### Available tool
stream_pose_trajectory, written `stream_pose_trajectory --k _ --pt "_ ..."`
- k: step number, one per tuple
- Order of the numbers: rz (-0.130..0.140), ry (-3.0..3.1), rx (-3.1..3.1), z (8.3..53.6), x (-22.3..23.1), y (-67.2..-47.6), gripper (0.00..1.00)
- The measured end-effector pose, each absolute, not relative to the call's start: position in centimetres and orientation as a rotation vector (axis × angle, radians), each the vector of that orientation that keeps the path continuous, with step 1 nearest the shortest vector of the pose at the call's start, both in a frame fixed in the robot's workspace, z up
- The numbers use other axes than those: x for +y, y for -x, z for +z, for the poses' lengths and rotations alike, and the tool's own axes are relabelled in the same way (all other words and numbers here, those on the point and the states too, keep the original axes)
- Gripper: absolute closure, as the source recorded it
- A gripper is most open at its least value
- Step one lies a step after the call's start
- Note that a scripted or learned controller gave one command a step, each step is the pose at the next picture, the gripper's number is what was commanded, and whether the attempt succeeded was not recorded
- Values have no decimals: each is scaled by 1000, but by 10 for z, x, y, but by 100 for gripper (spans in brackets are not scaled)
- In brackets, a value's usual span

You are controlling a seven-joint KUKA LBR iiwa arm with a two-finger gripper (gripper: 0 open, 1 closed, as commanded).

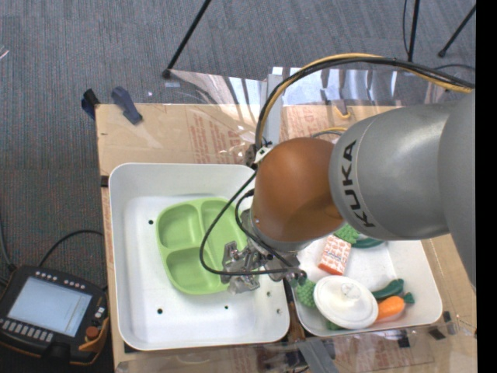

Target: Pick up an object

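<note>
Pick not done: the gripper (242, 270) sits low at the right edge of the green divided tray (189, 243) in the left bin (128, 200) (grip state unclear, can't tell), nothing lifted.

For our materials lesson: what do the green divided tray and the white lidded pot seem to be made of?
Green divided tray: probably moulded plastic, with an even colour and soft sheen. White lidded pot: glossy, plastic or glazed ceramic; the look leaves it open.

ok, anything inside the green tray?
The green tray's visible compartments look bare. Its right and lower-right part is covered by the claw and a black cable, so contents there can't be seen.
</note>
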State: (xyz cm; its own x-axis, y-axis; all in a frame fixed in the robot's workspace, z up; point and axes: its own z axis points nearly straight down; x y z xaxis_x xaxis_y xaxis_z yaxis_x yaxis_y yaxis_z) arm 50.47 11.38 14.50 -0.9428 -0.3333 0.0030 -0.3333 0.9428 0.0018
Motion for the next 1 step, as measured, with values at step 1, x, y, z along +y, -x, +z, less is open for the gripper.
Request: stream_pose_trajectory --k 1 --pt "-4 -619 -3079 145 192 -507 100"
